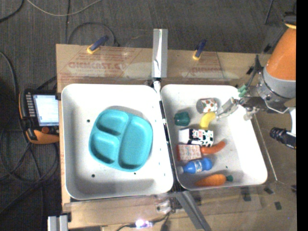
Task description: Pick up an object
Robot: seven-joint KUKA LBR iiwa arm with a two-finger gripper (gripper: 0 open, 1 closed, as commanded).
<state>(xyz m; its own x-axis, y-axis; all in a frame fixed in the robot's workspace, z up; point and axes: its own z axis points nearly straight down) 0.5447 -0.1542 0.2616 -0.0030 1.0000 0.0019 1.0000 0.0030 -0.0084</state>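
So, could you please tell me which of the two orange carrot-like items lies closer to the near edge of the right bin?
The carrot with the green tip, at the bin's near wall below the blue bottle. The other orange one lies further up, beside the cow-patterned carton.

The grey arm with its orange band enters from the upper right of the frame, its gripper reaching leftward and low, right of centre.

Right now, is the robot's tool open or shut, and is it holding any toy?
Tool: cannot be told whether it is open or closed. It hangs over the right bin, just beside the yellow toy; no toy visibly held.
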